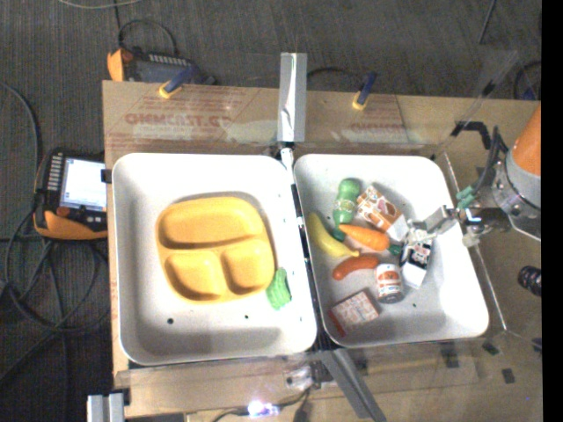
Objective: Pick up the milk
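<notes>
The milk (416, 260) is a small white carton with black markings, lying in the right bin (457, 310) toward its right side. It lies beside a small can (389, 281) and just right of a carrot (365, 236). My gripper (428, 225) reaches in over the bin's right wall and hovers just above and slightly right of the milk, near its top end. Nothing shows held in it. The grey arm with its orange band (528, 152) sits at the right edge.
The right bin also holds a green bottle (347, 192), an orange carton (378, 207), a banana (324, 236), a red sausage (354, 266) and a brown box (354, 310). In the left bin (132, 323) are a yellow divided tray (215, 244) and a green item (280, 288).
</notes>
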Controlling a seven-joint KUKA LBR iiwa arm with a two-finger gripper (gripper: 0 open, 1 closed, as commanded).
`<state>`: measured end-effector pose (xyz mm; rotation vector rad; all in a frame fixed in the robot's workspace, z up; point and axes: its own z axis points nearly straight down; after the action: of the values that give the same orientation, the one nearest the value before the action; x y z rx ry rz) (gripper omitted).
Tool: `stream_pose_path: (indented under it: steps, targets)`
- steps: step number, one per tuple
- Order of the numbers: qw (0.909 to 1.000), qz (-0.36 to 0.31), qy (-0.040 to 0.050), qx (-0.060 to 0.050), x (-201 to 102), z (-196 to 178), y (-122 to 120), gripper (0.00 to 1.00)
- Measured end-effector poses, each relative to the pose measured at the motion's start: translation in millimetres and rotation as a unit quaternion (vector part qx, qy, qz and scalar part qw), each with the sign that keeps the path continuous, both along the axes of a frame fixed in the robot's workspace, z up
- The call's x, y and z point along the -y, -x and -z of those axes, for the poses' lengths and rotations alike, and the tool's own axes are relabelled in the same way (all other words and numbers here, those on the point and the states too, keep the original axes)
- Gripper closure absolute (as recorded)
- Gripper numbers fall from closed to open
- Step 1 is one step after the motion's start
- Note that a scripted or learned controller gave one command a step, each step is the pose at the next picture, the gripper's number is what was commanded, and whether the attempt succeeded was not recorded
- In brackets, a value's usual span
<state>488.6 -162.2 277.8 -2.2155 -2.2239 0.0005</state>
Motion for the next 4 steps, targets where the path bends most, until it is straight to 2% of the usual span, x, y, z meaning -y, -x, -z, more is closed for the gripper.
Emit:
stream_pose_path:
  steps: [1,2,3,4]
  targets:
    - [0.9989,0.046,0.0018,-0.001,39.0,111.5,-66.7,0.0]
    - [0.9976,-0.067,0.0073,0.015,43.2,157.2,-64.5,0.0]
    - [0.9971,-0.07,0.0061,0.029,54.3,164.8,-57.1,0.0]
    - [0.9968,-0.065,0.0213,0.042,65.8,147.8,-61.4,1.0]
